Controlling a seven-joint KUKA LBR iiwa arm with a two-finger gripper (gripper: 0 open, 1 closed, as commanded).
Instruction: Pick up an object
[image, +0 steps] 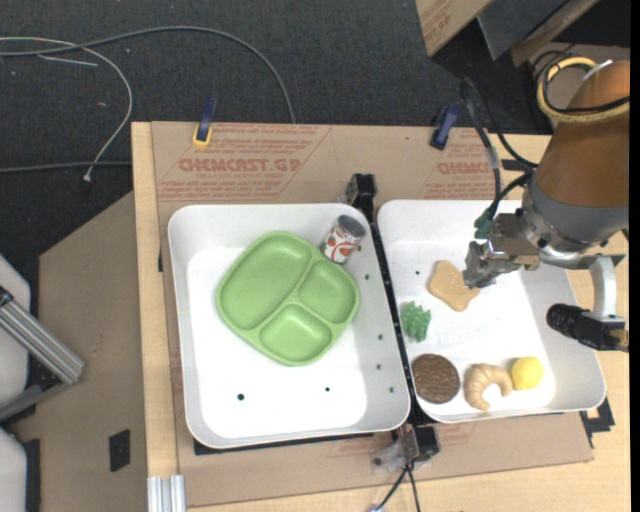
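Observation:
In the right bin (570, 400) lie a tan slice of bread (450, 286), a small green broccoli piece (415, 320), a brown round cookie (436, 377), a croissant (487, 384) and a yellow lemon (527, 372). My gripper (482, 266) hangs from the orange-banded arm just right of the bread slice, low over the bin and close to the slice's right edge. No object shows between its tips. The left bin (190, 260) holds a green divided plate (288, 297) and a small red-and-white can (343, 238) at its far right corner.
The arm's grey body (580, 200) covers the right bin's far right part. A black fixture (585, 325) juts over that bin's right rim. Blue clamps (205, 120) pin the cardboard sheet under the bins. Cables run along the back edge.

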